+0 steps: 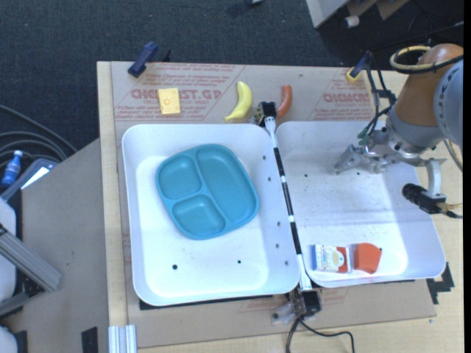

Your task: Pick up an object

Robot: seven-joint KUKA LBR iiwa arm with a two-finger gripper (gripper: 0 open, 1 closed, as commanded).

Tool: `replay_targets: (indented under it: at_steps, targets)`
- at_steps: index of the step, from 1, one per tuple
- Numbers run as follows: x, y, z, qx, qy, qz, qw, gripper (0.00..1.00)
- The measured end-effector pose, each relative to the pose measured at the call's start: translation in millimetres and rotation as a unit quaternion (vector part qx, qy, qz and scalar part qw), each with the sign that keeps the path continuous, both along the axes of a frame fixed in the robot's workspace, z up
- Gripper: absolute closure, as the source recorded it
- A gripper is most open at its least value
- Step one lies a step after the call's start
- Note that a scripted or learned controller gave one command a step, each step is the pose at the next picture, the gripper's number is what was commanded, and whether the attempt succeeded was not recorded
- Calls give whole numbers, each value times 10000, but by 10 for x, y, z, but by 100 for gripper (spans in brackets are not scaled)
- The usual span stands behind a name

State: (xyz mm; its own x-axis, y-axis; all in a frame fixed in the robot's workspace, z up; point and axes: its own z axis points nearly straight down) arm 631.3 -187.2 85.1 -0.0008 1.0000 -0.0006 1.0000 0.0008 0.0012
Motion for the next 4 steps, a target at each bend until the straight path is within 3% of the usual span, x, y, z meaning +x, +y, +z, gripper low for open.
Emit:
replay_targets:
  at_steps: [1, 2, 3, 4]
  targets:
    - [7, 3, 103, -7, -10, 8, 10000, 100]
    - [6, 4, 101, -7, -7, 8, 10000, 0]
    - [13, 4, 205, -15, -22, 13, 10000, 100]
    - [12, 5, 204, -14, -20, 12, 10000, 0]
